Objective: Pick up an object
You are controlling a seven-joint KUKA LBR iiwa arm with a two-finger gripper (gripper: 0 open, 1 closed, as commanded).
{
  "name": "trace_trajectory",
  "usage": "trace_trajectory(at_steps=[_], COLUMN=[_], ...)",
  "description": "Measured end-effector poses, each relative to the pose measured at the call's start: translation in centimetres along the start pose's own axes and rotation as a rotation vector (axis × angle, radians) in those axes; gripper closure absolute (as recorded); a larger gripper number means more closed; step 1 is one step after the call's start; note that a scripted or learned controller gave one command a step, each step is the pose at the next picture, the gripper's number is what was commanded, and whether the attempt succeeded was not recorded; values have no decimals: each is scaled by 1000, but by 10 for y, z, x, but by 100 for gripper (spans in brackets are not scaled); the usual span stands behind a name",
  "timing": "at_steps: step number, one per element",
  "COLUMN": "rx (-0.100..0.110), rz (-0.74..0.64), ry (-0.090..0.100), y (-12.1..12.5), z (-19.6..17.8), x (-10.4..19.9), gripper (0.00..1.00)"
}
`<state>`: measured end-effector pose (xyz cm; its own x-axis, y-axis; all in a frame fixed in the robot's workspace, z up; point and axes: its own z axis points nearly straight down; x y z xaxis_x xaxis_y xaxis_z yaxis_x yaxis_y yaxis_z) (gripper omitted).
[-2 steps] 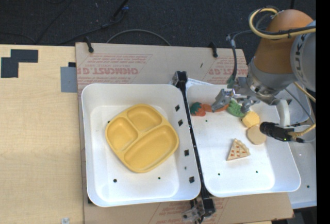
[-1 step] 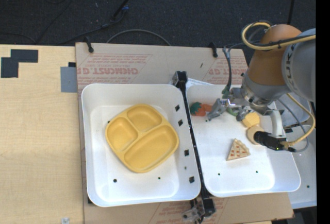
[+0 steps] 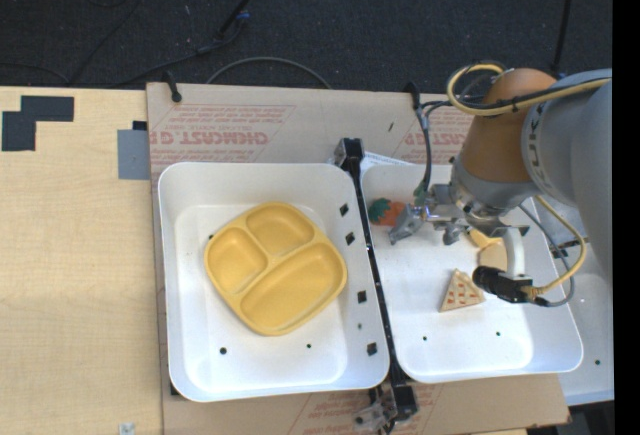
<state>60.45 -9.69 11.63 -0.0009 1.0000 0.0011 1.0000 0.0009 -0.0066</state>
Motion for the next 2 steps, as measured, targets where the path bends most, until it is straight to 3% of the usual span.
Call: trace_trajectory(at_steps=[1,2], rx=[0,-1], rz=[2,5], ry=[0,0], y=[-1,-1], z=[31,19], x=[1,0], gripper=[0,100])
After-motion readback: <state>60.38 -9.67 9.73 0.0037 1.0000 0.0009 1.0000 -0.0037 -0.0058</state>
